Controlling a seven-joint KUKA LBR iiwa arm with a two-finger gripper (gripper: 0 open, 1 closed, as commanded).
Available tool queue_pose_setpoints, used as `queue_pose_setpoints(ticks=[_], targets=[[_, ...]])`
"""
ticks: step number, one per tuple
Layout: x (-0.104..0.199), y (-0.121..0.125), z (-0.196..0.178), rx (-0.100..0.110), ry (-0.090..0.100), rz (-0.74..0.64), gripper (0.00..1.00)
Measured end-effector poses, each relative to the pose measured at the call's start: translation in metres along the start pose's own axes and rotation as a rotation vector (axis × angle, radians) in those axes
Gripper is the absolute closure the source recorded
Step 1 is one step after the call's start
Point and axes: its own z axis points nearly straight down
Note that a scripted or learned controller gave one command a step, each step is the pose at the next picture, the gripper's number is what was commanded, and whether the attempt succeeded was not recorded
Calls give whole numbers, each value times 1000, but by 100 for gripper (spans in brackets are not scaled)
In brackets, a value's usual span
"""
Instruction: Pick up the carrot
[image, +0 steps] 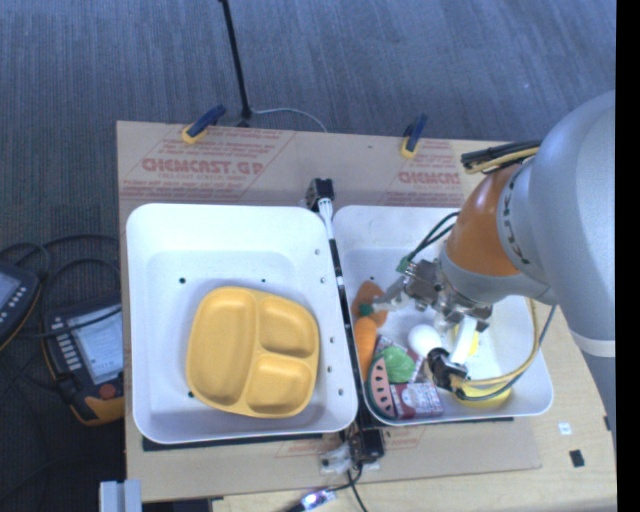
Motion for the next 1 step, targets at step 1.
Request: queue_pose_setpoints(ticks=[1], targets=[[-20,-12,0,-1,-2,577,0]])
